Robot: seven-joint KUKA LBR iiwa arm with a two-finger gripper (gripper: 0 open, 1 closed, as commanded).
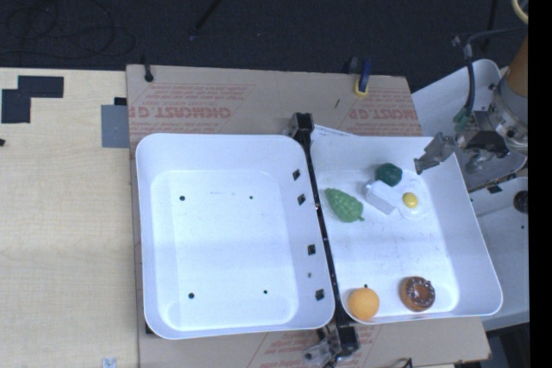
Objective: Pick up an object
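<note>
- Near edge of the right bin [483, 267]: you see an orange ball [363, 303] in its near left corner, touching the divider wall, and a brown doughnut [418, 293] just beside it, toward the arm's side. Both lie well apart from the gripper.
- Middle of the right bin: a green leafy piece [344, 206] lies near the divider; beside it, toward the arm, sit a small white block [379, 198] and a fried egg [410, 202], the block touching or almost touching the egg.
- Far part of the right bin: a dark green rounded object [389, 174] sits just behind the white block, close enough that you should treat the three as one cluster.
- Far right rim of the right bin: the gripper [431, 155] hangs over the rim, above and beside the egg; nothing shows between its fingers, and whether the jaws stand open or closed cannot be told from this view.
- Step in hand, as judged: approach, no object chosen or held. You do well to pick an isolated target, the leafy piece or the doughnut, rather than the crowded cluster, and to centre the fingers over it before descending.
- Left bin [155, 185], beyond the divider from the right bin, needs no attention.
</note>
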